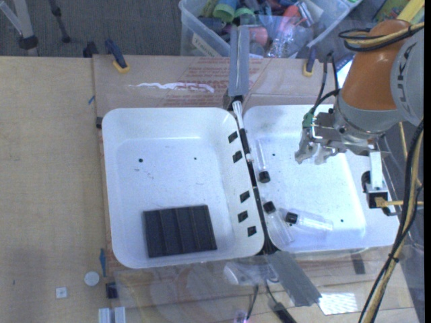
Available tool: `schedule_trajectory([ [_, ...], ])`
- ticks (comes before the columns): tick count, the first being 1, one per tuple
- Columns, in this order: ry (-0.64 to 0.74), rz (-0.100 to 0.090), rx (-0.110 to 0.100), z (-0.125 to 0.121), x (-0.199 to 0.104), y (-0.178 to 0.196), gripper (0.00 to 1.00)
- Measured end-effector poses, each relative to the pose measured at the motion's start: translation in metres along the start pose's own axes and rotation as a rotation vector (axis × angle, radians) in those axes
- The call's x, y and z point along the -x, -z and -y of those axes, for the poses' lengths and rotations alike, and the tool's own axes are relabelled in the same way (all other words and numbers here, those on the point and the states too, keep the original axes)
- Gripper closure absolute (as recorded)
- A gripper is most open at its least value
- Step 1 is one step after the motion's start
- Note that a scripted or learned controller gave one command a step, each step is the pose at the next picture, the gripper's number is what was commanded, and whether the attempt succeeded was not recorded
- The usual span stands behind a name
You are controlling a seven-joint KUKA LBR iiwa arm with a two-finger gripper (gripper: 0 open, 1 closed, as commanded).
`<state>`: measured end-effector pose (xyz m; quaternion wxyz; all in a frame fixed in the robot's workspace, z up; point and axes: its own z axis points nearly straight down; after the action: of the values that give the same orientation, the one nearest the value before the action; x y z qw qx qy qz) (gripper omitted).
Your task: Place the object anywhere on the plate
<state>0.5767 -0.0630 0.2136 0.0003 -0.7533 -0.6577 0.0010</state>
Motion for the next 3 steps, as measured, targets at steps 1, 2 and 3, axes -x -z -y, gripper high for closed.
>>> schedule_trajectory([
  [1, 0.184, -0.001, 0.003, 0.002, -0.113, 0.021, 1.00],
  [2, 0.479, 0.000, 0.003, 0.014, -0.157, 0.133, 1.00],
  [3, 0.833, 0.001, 0.006, 0.038, -0.177, 0.165, 1.00],
])
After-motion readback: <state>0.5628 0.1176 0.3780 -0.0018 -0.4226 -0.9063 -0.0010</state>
